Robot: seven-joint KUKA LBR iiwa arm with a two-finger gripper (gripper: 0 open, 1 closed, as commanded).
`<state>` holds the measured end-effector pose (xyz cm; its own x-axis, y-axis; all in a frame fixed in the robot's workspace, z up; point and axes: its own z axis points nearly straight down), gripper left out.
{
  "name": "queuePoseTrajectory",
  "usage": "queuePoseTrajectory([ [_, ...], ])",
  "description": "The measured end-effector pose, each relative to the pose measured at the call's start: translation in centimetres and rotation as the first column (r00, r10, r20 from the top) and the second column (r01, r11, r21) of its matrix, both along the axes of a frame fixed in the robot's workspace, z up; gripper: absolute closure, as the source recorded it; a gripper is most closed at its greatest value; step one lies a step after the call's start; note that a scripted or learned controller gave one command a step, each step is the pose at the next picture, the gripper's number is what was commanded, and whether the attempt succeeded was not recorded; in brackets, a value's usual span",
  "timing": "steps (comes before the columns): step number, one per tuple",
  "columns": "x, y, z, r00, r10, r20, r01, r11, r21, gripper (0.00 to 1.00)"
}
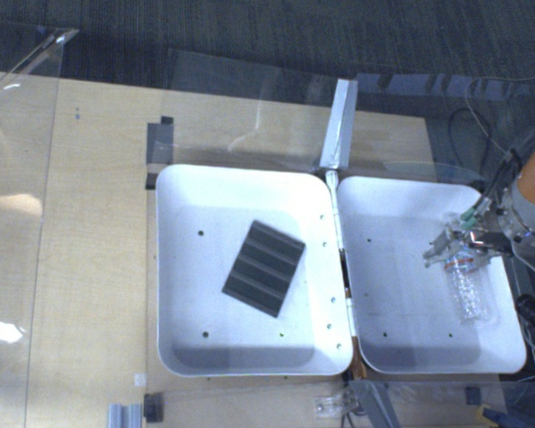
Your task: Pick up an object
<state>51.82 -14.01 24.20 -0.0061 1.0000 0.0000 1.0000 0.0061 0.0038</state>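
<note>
the clear plastic bottle (pixel 468 291) lies on its side on the floor of the right bin (pixel 398 287), close to that bin's right wall and about midway between its far and near edges, its long axis running roughly from the far edge toward the near one. it is see-through and hard to read against the white floor, so its exact outline is uncertain to me.

my pincer (pixel 451 248) sits just at the bottle's far end, low over the bin floor; whether my fingers are wide or narrow i cannot tell from here, and i cannot see the bottle between them, so i do not count it as held.

to do this step well, i judge that i should close across the bottle's short width, not along its length, and near its middle so it does not tip. a light round bottle is likely to roll or squirt away, so a slow squeeze suits it. the right wall is near, so i should mind finger clearance there.

the dark ribbed block (pixel 265 268) in the left bin (pixel 185 249) is well apart.
</note>
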Motion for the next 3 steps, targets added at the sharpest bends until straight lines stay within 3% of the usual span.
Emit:
queuePoseTrajectory([
  [1,4.1,-4.1,-6.5,0.984,0.178,0.0,-0.178,0.984,-0.001,0.0],
  [2,7.2,-6.1,-12.4,0.985,0.171,0.037,-0.171,0.985,-0.014,0.0],
  [3,8.6,-6.5,-13.0,0.965,0.261,0.023,-0.261,0.965,-0.011,0.0],
])
